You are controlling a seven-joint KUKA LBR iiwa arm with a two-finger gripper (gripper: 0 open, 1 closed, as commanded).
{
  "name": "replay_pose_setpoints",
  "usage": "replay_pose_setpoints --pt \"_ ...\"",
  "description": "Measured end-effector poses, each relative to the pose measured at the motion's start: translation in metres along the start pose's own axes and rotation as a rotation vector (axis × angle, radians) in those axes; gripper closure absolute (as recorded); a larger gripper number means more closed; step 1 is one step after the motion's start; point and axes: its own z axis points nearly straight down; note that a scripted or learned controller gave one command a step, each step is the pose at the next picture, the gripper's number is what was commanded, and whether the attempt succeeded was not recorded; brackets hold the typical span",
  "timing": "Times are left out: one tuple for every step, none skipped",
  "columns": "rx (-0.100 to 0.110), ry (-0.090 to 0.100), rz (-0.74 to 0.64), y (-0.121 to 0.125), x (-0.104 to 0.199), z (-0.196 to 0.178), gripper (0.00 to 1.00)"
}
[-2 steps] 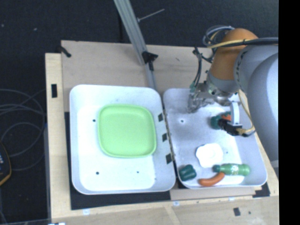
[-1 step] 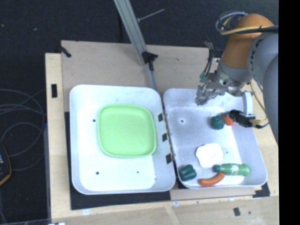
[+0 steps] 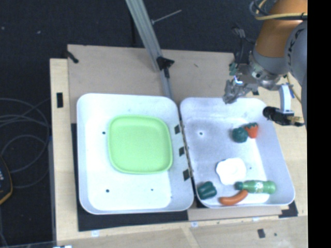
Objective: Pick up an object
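The arm (image 3: 276, 32) reaches in from the upper right of the camera view, its orange band sitting above a grey wrist. The wrist angles down and to the left, carrying the gripper (image 3: 230, 95) low at its end, fingertips pointing downward, nothing visible between them.

Right bin (image 3: 269, 138), contents:
- Teal round piece (image 3: 239, 135), touched by a small red-orange piece (image 3: 252, 130), near the far right wall.
- White lumpy object (image 3: 230, 170), laid flat, centre-front.
- Green bottle (image 3: 256, 186), laid on its side.
- Orange sausage-shaped item (image 3: 232, 199), at the front wall.
- Dark green block (image 3: 207, 190), front-left corner.
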Motion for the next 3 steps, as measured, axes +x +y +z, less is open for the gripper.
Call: replay_pose_setpoints --pt "0.001 0.0 0.0 0.001 -0.001 -0.051 1.0" --pt "0.005 0.001 -0.002 -0.027 0.038 -0.037 1.0" --pt "0.006 0.001 -0.003 -0.05 0.086 -0.024 1.0"
